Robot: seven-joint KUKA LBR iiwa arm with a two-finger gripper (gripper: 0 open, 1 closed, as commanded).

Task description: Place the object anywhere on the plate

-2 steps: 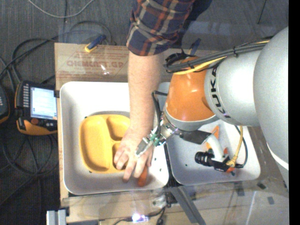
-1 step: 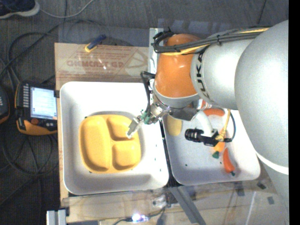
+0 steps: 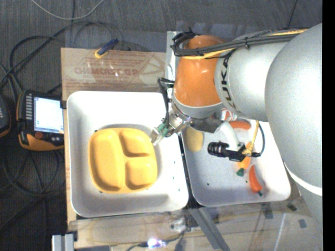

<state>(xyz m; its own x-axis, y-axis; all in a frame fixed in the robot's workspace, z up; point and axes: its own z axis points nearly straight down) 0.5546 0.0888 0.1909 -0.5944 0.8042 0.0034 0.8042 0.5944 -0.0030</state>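
**Jaws at the plate's edge, grasp unconfirmed**

Nearest the lens, the grey arm point(image 3: 272, 88) crosses the scene. Its orange band point(image 3: 196, 82) sits directly above the jaws and hides most of them from me. The jaws hang over the inner side of the left bin point(image 3: 84, 114), with their tip just beside the rim of the yellow divided plate point(image 3: 123, 158). The plate lies immediately ahead of the jaws, away from the arm, and its three compartments are all bare.

From my remote seat I cannot tell how far apart the jaws stand, or whether anything sits between them. The wrist overhangs them and the tip is too small to resolve, so I treat the object as unconfirmed in the grasp.

Behind the jaws, on the arm's side of the divide, the right bin point(image 3: 220, 187) carries the loose candidates. A pale yellow piece point(image 3: 193, 139) lies just behind the jaws, near the bin wall. Orange pieces point(image 3: 254, 181) lie farther back, well apart from the plate.

I judge the pose to be a delivery approach. Any compartment satisfies the task, so the shortest reach from the right bin to the plate's edge suffices. Nothing rests on the plate, so the placing is not yet done.
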